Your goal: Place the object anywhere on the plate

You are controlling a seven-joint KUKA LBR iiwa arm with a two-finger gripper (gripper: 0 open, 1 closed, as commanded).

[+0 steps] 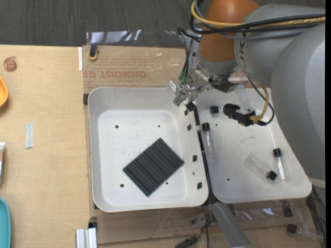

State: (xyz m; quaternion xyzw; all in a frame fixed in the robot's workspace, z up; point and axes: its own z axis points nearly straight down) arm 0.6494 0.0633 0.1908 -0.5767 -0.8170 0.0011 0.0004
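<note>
Claw [183,94] is sitting up at the far end of the wall between the two bins, just past the top right corner of the left bin [95,138]. It's small and cluttered from this angle, so I honestly can't tell if it's spread or pressed together.

The task's thing looks to be the clear tube [280,165] with a black cap, lying near the front right corner of the right bin [289,190], well apart from the claw. Just beside it on the left is a crumpled clear piece [256,163], and there's a small black bit [271,175] touching or nearly touching its lower end. A second clear tube [207,138], also black-capped, lies along the right bin's left wall, much nearer the claw.

The plate [153,167] is the dark ribbed rectangle in the left bin, lying flat and turned at a diagonal, in the front half, with white floor all around it.

Both bins rest on a sheet of cardboard [134,71] with mirrored red print. Left of that is the pale wood bench [46,180], with an orange thing [2,94] and a teal thing [3,223] poking in at the left edge.
</note>
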